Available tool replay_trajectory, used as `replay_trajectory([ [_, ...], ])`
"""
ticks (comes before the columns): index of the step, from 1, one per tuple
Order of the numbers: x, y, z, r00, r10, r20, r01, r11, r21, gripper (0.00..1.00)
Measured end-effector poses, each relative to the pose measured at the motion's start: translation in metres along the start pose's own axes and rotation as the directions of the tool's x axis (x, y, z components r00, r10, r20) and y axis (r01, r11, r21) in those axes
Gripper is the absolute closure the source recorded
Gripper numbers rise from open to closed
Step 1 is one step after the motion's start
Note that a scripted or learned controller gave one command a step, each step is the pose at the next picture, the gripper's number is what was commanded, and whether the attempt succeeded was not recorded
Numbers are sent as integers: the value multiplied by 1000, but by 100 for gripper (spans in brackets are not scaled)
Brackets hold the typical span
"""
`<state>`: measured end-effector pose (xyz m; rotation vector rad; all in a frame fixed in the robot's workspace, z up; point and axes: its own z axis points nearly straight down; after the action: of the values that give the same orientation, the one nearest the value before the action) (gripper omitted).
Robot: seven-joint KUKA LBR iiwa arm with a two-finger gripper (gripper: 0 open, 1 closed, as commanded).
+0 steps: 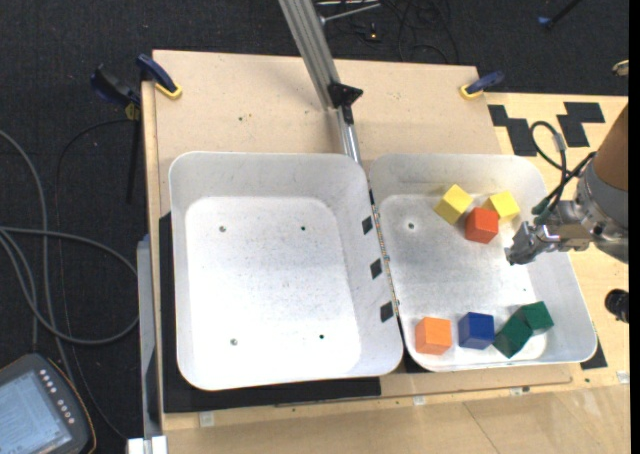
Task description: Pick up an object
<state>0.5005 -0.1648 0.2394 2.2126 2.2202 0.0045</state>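
The gripper [524, 245] was positioned over the right bin [570, 287], just beside the red block [482, 224] (not touching). Whether it was clenched or released couldn't be determined.

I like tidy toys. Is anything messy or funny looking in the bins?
Nothing looks broken or spilled. All the blocks crowd the right bin: two yellow, a red one, and along the near edge an orange, a blue and two green blocks tipped against each other. The gripper hangs beside the red block.
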Motion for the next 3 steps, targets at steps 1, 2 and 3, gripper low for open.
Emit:
replay_trajectory([
  [1, 58, -1, 9, 1000, -5, -5, 5, 1000, 8, 100],
  [2, 111, 0, 18, 1000, -5, -5, 5, 1000, 8, 100],
  [3, 164, 4, 25, 1000, -5, -5, 5, 1000, 9, 100],
])
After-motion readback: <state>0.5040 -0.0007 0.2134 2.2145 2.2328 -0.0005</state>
